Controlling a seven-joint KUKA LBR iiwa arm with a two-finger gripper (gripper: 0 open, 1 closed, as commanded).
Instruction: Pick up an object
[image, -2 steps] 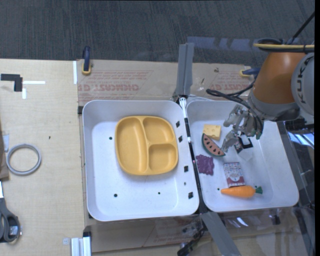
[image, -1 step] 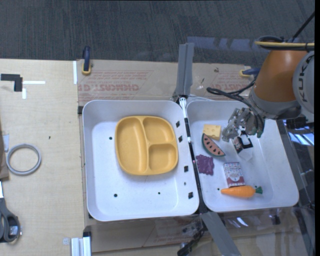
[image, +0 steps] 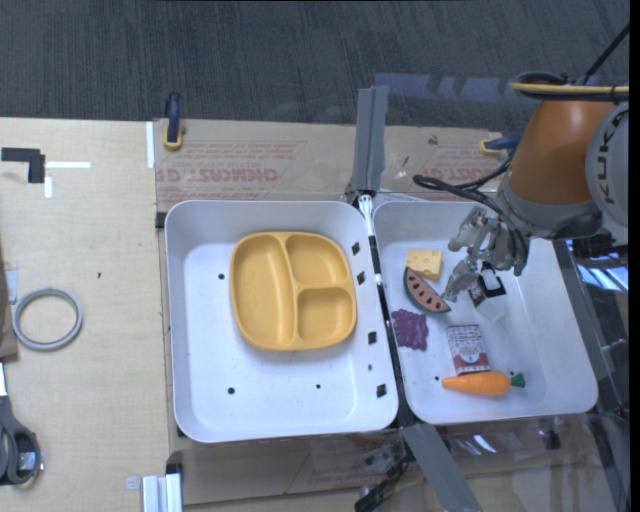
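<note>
In the right bin (image: 560, 330) lie a yellow cheese wedge (image: 424, 263), a watermelon slice (image: 426, 293), a purple grape bunch (image: 409, 328), a small red-and-white packet (image: 466, 348) and an orange carrot (image: 480, 383). My gripper (image: 474, 262) hangs over the upper middle of that bin, just right of the cheese and watermelon, pointing down and to the left. Its fingers are apart and nothing sits between them. A yellow divided plate (image: 293, 290) rests in the left bin (image: 200, 380).
A grey tape ring (image: 45, 318) and scissors (image: 18, 450) lie on the wooden bench to the left. A metal divider (image: 368, 140) runs between the bins at the back. Cables trail from the arm (image: 560, 150) over the right bin's far edge.
</note>
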